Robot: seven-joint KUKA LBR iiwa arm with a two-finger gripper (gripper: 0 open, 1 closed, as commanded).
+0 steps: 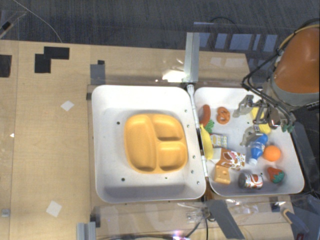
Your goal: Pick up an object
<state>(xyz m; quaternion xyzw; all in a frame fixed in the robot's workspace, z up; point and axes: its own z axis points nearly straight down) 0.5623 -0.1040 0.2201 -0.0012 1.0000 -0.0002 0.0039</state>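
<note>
The right bin (pixel 295 181) holds several toy foods: a red sausage (pixel 205 114), a pretzel (pixel 223 115), a banana (pixel 206 144), a blue bottle (pixel 256 150), an orange (pixel 272 154), a strawberry (pixel 276 174), a can (pixel 250 180), a cheese wedge (pixel 222 174) and a red-and-white carton (pixel 232 159). My gripper (pixel 247 120) hangs over the bin's upper right part, above the blue bottle, its fingers spread apart. A yellow item (pixel 262 128) lies just right of the fingers and is partly hidden by the wrist. Nothing sits between the fingers.
The left bin (pixel 107 184) carries a yellow divided tray (pixel 155 143) in its middle. A metal post (pixel 192 59) stands behind the wall between the two bins. Cables loop from the arm above the right bin's far corner.
</note>
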